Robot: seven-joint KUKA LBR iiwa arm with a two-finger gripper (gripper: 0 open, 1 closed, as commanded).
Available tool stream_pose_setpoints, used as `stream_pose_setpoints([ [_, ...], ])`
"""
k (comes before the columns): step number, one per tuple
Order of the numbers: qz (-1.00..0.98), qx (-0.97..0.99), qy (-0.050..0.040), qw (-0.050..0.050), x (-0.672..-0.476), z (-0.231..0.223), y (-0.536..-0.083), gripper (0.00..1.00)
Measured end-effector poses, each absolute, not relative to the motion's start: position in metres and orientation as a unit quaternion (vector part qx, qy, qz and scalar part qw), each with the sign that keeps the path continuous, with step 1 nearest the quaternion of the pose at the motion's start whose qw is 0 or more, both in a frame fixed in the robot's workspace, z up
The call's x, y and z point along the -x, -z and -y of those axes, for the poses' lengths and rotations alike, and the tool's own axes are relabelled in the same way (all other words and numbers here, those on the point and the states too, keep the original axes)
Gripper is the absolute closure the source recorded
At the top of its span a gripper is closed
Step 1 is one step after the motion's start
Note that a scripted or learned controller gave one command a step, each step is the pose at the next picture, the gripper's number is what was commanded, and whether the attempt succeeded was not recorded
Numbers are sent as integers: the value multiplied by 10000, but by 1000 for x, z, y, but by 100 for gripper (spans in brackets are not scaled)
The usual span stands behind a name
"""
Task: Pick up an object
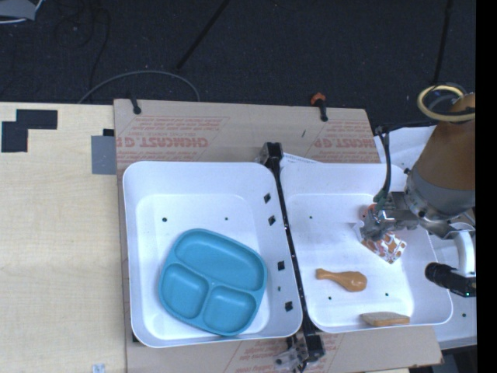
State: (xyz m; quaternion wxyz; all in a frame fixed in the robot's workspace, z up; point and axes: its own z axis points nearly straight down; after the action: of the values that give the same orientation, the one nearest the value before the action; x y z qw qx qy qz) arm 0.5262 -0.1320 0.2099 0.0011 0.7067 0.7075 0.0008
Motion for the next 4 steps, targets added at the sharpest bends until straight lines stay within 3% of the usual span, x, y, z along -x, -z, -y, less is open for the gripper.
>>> stream_pose_setpoints([
  [1,-7076,-7066,-11,18,-532,130,-272,100],
  [2,-7082,-7060,7,-9,-532,131,-272,100],
  [4,-7090,-7052,7,-27,-529,23,-241,100],
])
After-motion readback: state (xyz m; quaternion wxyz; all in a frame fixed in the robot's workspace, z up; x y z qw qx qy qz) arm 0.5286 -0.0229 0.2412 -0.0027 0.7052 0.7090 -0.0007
